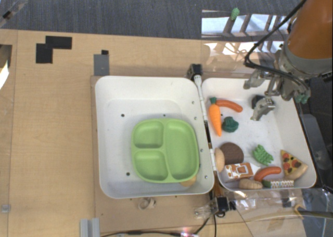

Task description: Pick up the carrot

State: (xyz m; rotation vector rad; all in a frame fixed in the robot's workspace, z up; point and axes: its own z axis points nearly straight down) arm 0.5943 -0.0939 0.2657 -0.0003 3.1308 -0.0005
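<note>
My gripper hangs open and holds nothing in the right bin, and the carrot lies off to its left by the bin's left wall, leafy end pointing up.

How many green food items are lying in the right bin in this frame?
2. A dark green broccoli lies just right of the carrot near the bin's left wall; a lighter green leafy piece sits lower, left of the pizza slice. Others may be hidden among the bottom cluster.
</note>
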